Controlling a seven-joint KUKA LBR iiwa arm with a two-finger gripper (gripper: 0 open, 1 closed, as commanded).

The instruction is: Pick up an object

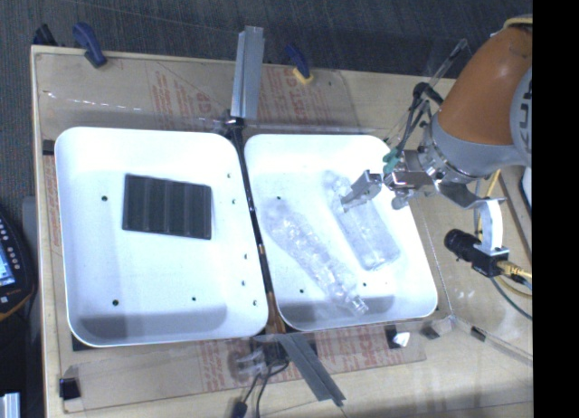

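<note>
Two clear plastic bottles lie in the right bin [416,294]. One bottle [369,231] lies at a slant near the bin's right side. The other bottle [312,253] runs diagonally from the bin's middle toward its front edge. A flat black ribbed block [167,206] rests in the left bin [81,317]. My gripper [382,190] hangs over the right bin's far right part, just above the upper end of the nearer bottle. Its fingers stand apart, and nothing is between them.
A metal bar [247,72] rises at the back between the bins, with blue clamps [90,45] along the bench's far edge. Another metal strip [312,371] lies at the front. The bins' raised rims meet in the middle.
</note>
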